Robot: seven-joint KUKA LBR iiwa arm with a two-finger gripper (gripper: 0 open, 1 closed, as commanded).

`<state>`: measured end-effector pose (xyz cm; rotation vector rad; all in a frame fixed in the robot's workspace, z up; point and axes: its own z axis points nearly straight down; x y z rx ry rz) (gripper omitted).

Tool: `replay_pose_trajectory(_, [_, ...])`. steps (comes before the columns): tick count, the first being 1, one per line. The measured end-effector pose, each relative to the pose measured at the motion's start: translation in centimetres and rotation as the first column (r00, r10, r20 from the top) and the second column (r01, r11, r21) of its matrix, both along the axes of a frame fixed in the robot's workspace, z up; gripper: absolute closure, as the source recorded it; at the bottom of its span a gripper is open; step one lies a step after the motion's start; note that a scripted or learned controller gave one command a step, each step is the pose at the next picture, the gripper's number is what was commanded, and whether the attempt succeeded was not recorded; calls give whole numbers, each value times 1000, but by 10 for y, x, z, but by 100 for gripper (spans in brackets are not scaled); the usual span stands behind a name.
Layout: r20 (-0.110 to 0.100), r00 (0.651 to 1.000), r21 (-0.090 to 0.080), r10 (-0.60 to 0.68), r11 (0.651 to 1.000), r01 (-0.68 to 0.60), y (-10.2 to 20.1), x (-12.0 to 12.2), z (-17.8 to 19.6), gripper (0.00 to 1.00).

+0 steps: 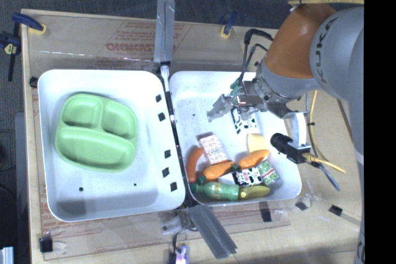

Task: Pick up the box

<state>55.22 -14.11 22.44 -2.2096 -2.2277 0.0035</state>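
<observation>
A small white box with red print (pixel 212 146) lies flat in the middle of the right bin (pixel 192 93). A second small carton (pixel 255 175), black-and-white patterned with a green side, rests among the toy food near the bin's front right. My gripper (pixel 232 115) hangs over the bin's back half, up and to the right of the red-printed box and apart from it. Its fingers are spread, one grey fingertip (pixel 217 110) to the left and the other beside a black-and-white patch. Nothing shows between them.
Toy food crowds the right bin's front: orange carrots (pixel 218 170), a green cucumber (pixel 216 190) and a pale yellow wedge (pixel 257 142). The left bin (pixel 49 188) holds a green divided plate (pixel 97 131). A black divider runs between the bins (pixel 170 139).
</observation>
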Motion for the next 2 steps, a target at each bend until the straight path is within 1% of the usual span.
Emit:
replay_pose_trajectory(1, [13,998,-4,-65,998,65,24,-32,-128,0])
replay_pose_trajectory(2, [16,998,-7,-61,998,61,23,-31,-117,100])
